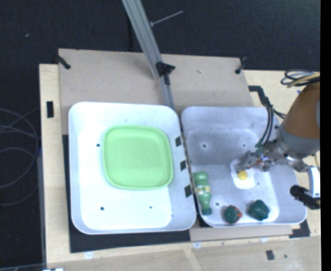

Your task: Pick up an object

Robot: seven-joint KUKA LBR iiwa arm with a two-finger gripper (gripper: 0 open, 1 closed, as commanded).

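- The gripper point(249, 164) is low inside the right bin point(222, 129), just above a small white and yellow object point(243, 179) that looks like a toy fried egg
- I cannot tell if the fingers are wide or narrow; they are too small and blurred, and nothing is clearly between them
- To my judgement the task is at its start: no object is lifted, so the grasp and the lift are both left to do
- Other objects lie along the near edge of the right bin: a green bottle point(201, 192) at the left wall, a small dark green piece with a red spot point(231, 213) and a dark green lump point(259, 209)
- The left bin point(86, 151) holds a light green square plate point(138, 157), well apart from the gripper
- Both bins stand on a pale wooden bench point(210, 66); around it the floor is dark, with cables at the left point(7, 145), and a grey metal pole point(143, 30) rises at the far side
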